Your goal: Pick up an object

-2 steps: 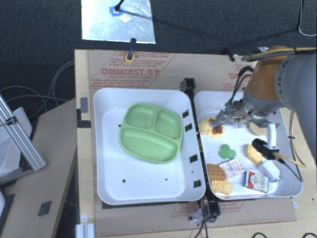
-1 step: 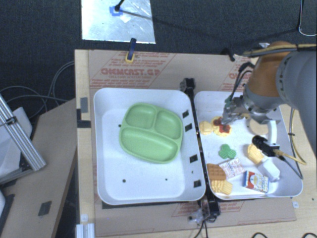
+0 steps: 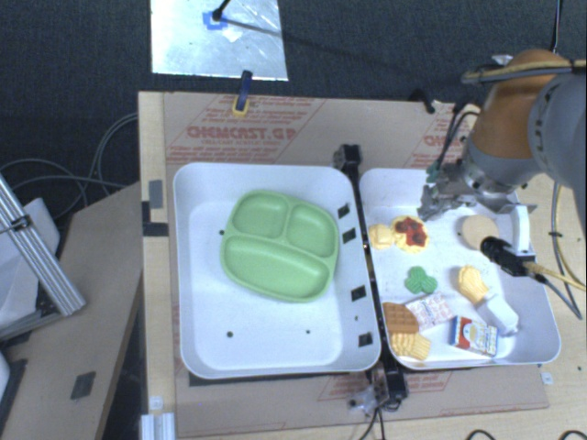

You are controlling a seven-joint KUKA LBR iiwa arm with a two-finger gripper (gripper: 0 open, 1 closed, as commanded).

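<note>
My gripper [image 3: 434, 200] hangs low over the back of the right bin [image 3: 548, 337], and nothing shows between its tips. Just in front of it lies a red and yellow toy pizza slice [image 3: 410, 232], with a small yellow piece [image 3: 381, 236] to its left. A beige round bun [image 3: 475, 231] lies to the right, under the wrist. Further forward are a green broccoli piece [image 3: 420, 280], a yellow pastry [image 3: 472, 284], a pink and white packet [image 3: 431, 310], two brown crackers [image 3: 402, 319] and a blue and red carton [image 3: 474, 335].
The left bin [image 3: 197, 337] holds a green divided plate [image 3: 280, 246]. A black ridge [image 3: 362, 264] with clips separates the two bins. The arm [image 3: 514, 117] crosses above the right bin's back right corner.
</note>
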